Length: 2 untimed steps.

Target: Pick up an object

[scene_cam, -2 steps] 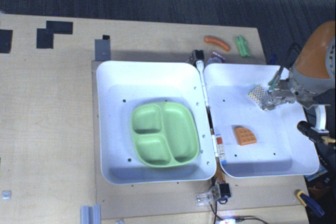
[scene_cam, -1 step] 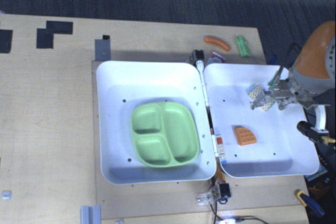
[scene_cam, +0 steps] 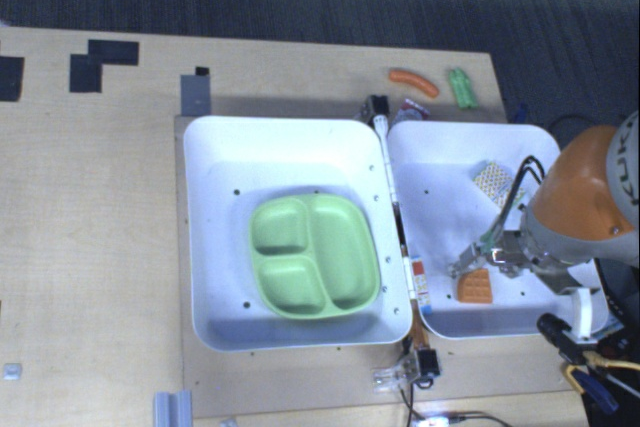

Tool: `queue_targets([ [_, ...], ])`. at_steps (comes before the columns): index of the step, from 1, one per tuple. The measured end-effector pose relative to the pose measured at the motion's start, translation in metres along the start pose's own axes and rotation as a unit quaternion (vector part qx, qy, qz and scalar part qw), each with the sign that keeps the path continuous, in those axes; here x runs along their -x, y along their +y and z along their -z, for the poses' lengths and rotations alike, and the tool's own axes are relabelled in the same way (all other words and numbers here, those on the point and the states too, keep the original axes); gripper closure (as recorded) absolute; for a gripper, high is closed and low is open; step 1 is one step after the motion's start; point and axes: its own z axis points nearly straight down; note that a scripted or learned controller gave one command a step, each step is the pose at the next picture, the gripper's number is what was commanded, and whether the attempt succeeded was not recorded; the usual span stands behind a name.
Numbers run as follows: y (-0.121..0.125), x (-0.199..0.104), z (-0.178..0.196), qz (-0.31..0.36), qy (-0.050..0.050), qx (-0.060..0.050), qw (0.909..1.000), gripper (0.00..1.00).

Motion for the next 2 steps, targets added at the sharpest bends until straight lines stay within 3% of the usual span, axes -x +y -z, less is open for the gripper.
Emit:
queue_targets([
  [1, 0.003, 0.000, 0.011, 0.000, -0.001, 0.004, 1.0000, 1.00],
  [2, 0.015, 0.071, 0.011, 0.000, 0.000, -0.002, 1.0000, 1.00],
])
